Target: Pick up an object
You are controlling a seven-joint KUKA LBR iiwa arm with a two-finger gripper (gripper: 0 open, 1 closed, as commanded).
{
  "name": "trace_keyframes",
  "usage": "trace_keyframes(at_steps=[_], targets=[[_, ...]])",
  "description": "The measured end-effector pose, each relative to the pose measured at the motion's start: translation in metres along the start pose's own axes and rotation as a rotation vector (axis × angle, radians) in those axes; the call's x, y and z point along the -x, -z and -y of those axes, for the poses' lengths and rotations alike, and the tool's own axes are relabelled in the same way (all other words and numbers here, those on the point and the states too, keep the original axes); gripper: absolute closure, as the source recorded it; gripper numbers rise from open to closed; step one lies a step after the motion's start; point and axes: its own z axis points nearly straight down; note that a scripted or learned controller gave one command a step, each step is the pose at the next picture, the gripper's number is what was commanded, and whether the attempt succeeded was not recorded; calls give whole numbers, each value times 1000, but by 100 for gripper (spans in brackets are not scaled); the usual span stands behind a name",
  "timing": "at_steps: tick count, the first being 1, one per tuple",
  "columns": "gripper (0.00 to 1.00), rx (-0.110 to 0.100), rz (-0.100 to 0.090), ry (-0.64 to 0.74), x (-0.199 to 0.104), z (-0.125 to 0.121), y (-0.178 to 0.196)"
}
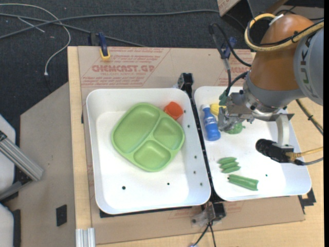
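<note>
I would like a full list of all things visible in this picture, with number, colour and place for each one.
left bin: 1, white, left half of the bench
right bin: 1, white, right half of the bench
divided plate: 1, light green, middle of the left bin
small cup: 1, orange, left bin, at the plate's upper right edge
bottle: 1, blue, right bin, near its left wall
yellow piece: 1, yellow, right bin, just above the bottle; what it is cannot be told
pea pods: 2, green, lower part of the right bin
round object: 1, green, right bin, under the gripper, mostly hidden
clamp: 1, blue and yellow, top edge of the board
arm: 1, grey and orange, from the right
gripper: 1, grey, low over the right bin
</note>
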Motion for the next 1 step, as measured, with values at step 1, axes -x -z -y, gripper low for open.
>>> trace_keyframes(at_steps=[1], targets=[[100,-1,-1,1,-57,9,4]])
